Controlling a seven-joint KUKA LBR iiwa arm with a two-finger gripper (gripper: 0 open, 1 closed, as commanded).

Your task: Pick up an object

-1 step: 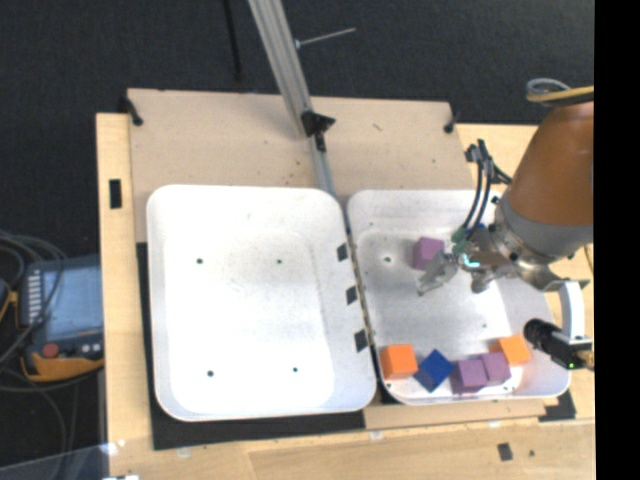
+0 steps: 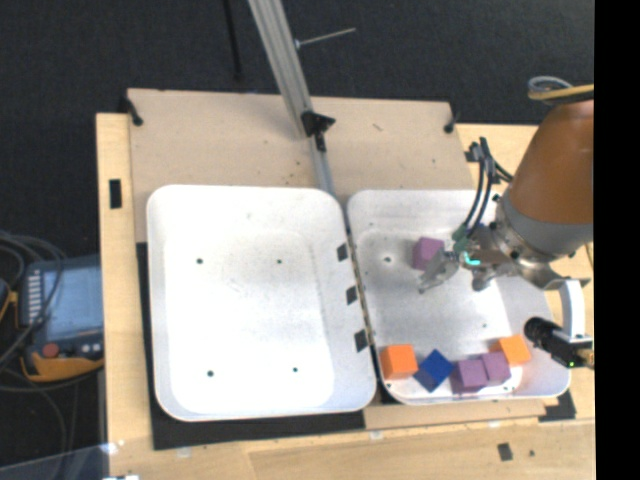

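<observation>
Right of centre in the frame, the gripper sits low in the right bin, touching a purple block; its grip state is unclear.

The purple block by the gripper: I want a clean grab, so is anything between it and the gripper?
Nothing visible does. The purple block sits alone in the right bin, right beside the gripper; the other blocks lie along the near edge.
</observation>
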